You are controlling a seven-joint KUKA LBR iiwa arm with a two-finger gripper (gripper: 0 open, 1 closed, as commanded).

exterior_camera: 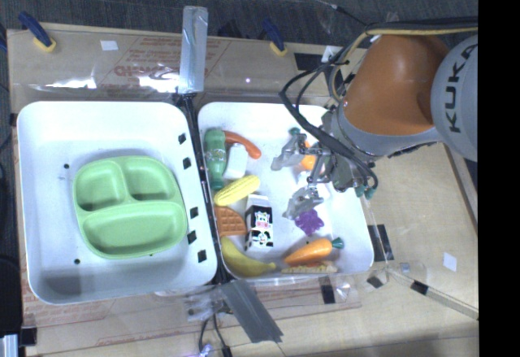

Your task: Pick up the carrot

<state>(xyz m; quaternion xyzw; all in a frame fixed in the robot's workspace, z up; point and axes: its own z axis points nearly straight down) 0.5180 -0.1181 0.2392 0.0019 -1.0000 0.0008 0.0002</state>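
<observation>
1. Two white bins side by side, centre of frame: left bin (32,185), right bin (357,225).
2. Left bin: green divided plate (128,205) lying flat, middle of the bin.
3. Right bin, lower right: carrot (309,250) lying on its side near the bottom wall, orange body, green top pointing right.
4. Just above the carrot: small purple item (309,222), type unclear.
5. Bottom left of right bin: banana (244,260) curved along the lower wall, just left of the carrot.
6. Above the banana: small black-and-white carton (259,225) and a waffle-like piece (230,221) to its left.
7. Left side of right bin: corn cob (236,189) tilted, green bottle (214,154) above it, along the left wall.
8. Upper middle of right bin: orange-red sausage-shaped item (244,144), just right of the bottle's top.
9. Arm (398,95) in from the right of frame, orange band over the upper right of the right bin.
10. Gripper (299,180) hanging over the middle of the right bin, above and clear of the carrot, up-frame from it.
11. Fingers (288,154) spread apart, one up-frame, one down-frame, nothing between them.
12. Small orange item (309,161) beside the upper finger, partly hidden, identity unclear.
</observation>
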